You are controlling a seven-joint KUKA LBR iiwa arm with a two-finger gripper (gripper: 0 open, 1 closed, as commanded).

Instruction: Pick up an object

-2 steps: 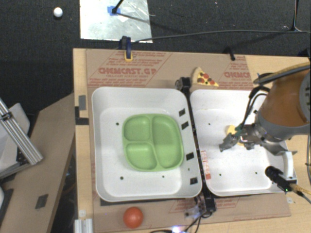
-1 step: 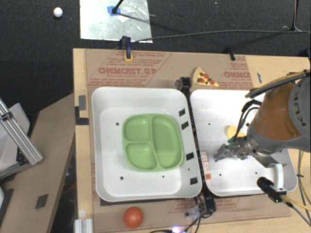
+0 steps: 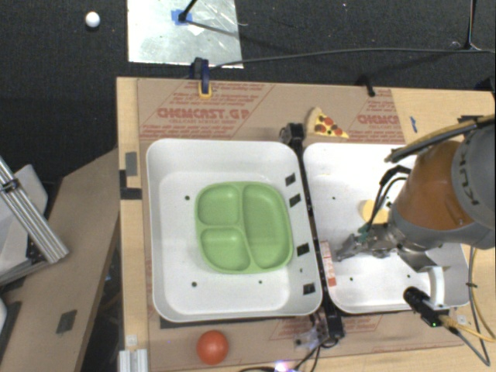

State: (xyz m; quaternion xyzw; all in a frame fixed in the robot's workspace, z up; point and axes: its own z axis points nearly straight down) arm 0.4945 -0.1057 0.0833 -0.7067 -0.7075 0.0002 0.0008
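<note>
My gripper (image 3: 355, 246) reaches low into the right bin (image 3: 349, 169), near that bin's left wall. A small yellow object (image 3: 369, 208) lies in the right bin just behind the gripper, partly hidden by cables and the wrist. The grey arm with its orange band (image 3: 434, 188) covers the right half of that bin. A green divided plate (image 3: 242, 225) lies in the middle of the left bin (image 3: 170, 169).
A toy pizza slice (image 3: 327, 124) rests on the bench behind the bins' divider. A red ball (image 3: 211, 346) sits on the bench in front of the left bin. A blue and yellow clamp (image 3: 202, 76) grips the board's far edge.
</note>
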